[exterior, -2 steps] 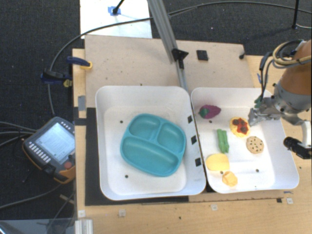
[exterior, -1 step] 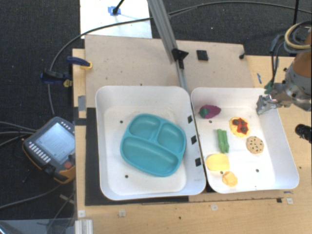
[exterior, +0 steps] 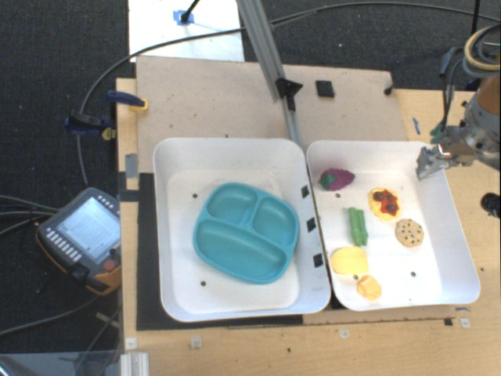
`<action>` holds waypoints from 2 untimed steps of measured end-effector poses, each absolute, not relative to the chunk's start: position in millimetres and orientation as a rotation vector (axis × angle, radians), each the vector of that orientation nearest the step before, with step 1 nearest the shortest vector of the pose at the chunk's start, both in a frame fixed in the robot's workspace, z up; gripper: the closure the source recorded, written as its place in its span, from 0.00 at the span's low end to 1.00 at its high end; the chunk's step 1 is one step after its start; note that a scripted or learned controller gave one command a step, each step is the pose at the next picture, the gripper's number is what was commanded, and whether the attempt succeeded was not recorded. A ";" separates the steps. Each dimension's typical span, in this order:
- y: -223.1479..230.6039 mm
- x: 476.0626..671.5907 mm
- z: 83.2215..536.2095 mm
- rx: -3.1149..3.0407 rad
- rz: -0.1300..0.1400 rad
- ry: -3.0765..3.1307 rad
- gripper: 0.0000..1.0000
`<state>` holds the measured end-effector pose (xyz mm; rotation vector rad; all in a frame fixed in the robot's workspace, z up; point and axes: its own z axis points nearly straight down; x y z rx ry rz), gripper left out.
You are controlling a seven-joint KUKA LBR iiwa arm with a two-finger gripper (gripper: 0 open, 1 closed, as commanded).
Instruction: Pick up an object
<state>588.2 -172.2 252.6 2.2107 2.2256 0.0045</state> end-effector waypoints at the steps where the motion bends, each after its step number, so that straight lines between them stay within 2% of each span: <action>1: -118.3 570.0 256.8 2.212 0.002 2.231 1.00; 2: -74.5 565.9 255.3 2.212 0.002 2.231 1.00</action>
